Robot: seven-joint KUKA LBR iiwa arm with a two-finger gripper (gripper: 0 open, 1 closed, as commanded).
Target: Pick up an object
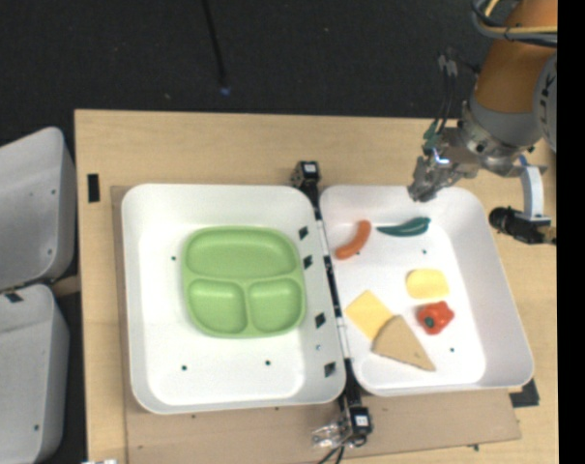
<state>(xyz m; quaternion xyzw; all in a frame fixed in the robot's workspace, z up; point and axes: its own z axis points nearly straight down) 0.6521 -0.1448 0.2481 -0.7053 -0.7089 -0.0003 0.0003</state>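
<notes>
The right bin (471, 361) holds an orange sausage (353, 240), a dark green pepper (406, 226), a yellow round piece (426, 282), a red pepper (434, 316), a yellow cheese square (368, 313) and a tan wedge (402, 344). My gripper (424, 188) hangs over the bin's back edge, just above and right of the green pepper, with nothing visibly held.
The left bin (157, 365) holds a green divided plate (243, 279). Black clips (306, 173) sit along the seam between the bins. A white object (21, 211) lies off the bench at the left.
</notes>
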